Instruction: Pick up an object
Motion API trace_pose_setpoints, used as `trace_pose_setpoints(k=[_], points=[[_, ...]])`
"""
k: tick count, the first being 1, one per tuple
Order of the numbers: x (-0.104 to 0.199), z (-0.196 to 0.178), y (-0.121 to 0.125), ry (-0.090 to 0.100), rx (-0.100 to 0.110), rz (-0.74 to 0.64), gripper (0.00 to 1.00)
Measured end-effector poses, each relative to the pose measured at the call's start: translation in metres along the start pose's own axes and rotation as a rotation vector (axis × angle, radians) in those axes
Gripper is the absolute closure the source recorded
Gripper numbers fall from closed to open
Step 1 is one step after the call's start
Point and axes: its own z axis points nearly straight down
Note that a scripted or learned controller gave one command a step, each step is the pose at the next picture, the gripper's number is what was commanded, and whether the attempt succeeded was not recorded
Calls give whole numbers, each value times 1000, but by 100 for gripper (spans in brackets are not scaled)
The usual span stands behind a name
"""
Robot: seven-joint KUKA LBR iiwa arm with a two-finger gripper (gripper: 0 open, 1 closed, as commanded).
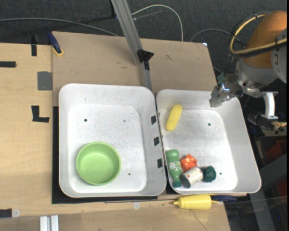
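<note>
We see the arm (262, 42) reaching in from the right, its gripper (218, 98) above the right bin's (231, 143) far rim; we cannot tell its opening. Inside lie a corn cob (174, 117) and small toys (190, 170).

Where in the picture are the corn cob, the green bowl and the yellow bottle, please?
corn cob (174, 117): camera view, middle of the cob, right bin.
green bowl (98, 163): camera view, inside of the bowl, left bin.
yellow bottle (196, 202): camera view, middle of its body, on the bench in front of the right bin.
</note>
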Motion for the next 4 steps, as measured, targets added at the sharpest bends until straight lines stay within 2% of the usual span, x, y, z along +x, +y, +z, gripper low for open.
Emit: trace_pose_setpoints(k=[1,2,4], points=[[-1,-43,4,0,0,0,100],[44,-47,-3,2,4,-3,100],[157,-48,-34,3,6,-5,100]])
